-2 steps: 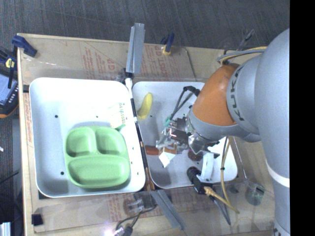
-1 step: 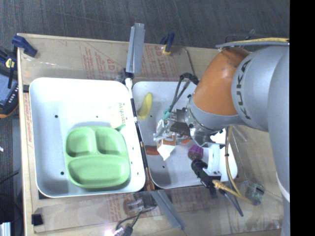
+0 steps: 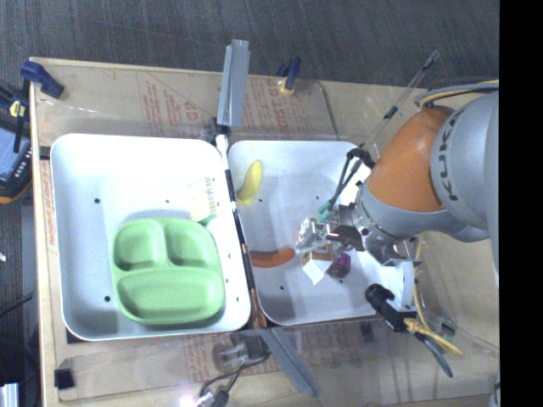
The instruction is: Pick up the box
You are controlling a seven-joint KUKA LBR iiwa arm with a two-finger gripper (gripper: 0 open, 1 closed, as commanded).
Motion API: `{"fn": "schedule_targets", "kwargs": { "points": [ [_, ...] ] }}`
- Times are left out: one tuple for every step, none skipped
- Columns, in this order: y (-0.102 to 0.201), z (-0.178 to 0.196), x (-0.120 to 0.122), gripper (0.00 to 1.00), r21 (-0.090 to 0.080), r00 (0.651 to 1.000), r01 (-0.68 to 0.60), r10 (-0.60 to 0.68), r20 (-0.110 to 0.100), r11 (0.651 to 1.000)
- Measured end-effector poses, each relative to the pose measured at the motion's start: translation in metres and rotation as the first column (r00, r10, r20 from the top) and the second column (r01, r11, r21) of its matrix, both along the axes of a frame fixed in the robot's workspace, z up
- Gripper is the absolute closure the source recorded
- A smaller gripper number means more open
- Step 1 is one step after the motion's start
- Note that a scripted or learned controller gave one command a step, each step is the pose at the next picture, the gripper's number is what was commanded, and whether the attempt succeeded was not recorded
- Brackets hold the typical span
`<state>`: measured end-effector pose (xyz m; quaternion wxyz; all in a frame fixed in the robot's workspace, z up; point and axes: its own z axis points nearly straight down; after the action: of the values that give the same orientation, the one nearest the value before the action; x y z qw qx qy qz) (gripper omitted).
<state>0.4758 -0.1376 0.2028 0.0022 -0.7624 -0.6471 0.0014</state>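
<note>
Two shallow white bins sit side by side on the tabletop (image 3: 127, 91), the left bin (image 3: 76, 168) and the right bin (image 3: 288, 164) touching along a shared middle edge. Left bin: a green divided plate (image 3: 168, 270) with three compartments lies flat in its lower half, and a small pale packet (image 3: 204, 198) rests just above the plate's upper right corner, close to the dividing wall. Right bin: a yellow banana (image 3: 250, 181) lies near the upper left, against the dividing wall, and an orange-red sausage-shaped item (image 3: 271, 258) lies lower down, near the same wall. The arm (image 3: 424, 176), grey with an orange band, reaches in from the right and covers much of the right bin's right side. The claw (image 3: 327, 237) is down among a small cluster of items near the middle of the right bin. Whether the claw is open or closed cannot be told; clutter and the wrist block the view. A small white box (image 3: 315, 271) lies just below the claw, tilted, on the bin floor; contact with the claw cannot be confirmed. A small dark purple item (image 3: 340, 265) sits just right of the box. Blue clamps (image 3: 291, 73) hold the tabletop's upper edge.
</note>
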Motion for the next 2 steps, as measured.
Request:
{"fn": "schedule_targets", "kwargs": {
  "points": [
    [-0.044, -0.009, 0.045, 1.0, -0.001, 0.976, 0.217, -0.217, 0.001, 0.976],
    [-0.039, -0.042, 0.067, 1.0, 0.002, 1.0, -0.021, 0.021, -0.001, 1.0]
  ]
}}
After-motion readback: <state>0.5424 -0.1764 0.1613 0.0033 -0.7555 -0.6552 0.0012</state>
